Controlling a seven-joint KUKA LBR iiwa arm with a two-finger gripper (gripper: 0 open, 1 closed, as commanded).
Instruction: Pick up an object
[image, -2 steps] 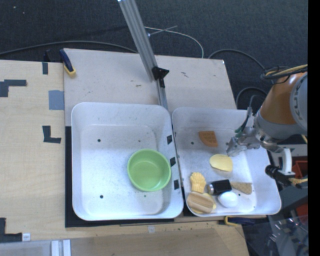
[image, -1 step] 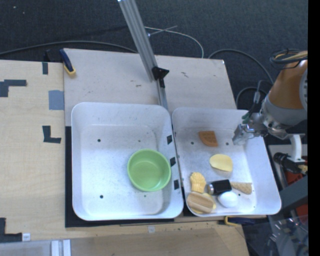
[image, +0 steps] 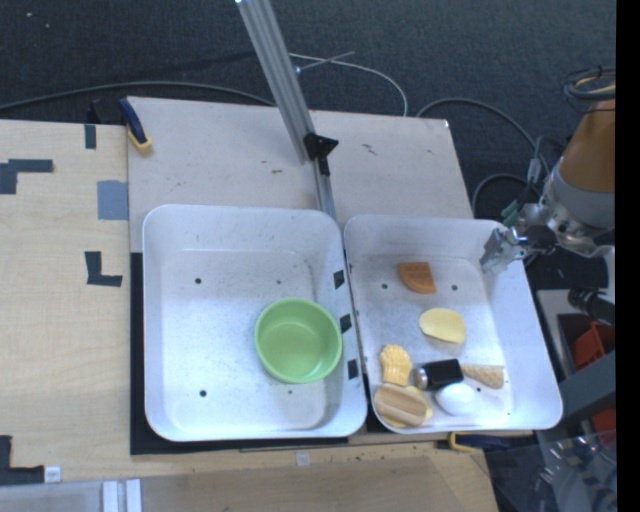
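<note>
Nearest, in the right bin (image: 520, 330), six small things lie close together at its near end and middle: one tan bread-like piece (image: 401, 405), one white egg-like thing (image: 458, 398), one black and silver item (image: 437, 374) that is hard to name, one yellow corn-like piece (image: 396, 364), one pale wedge (image: 484, 376), and one yellow chip-like piece (image: 442, 325). Farther, alone, lies one orange-brown piece (image: 417, 277). The left bin (image: 200, 300) holds one green bowl (image: 297, 340), upright. At the far right edge of the right bin is the gripper (image: 498, 250); it is small and blurred, I cannot tell its opening, and nothing is seen held. The arm (image: 585, 170) is cut off by the frame.
</note>
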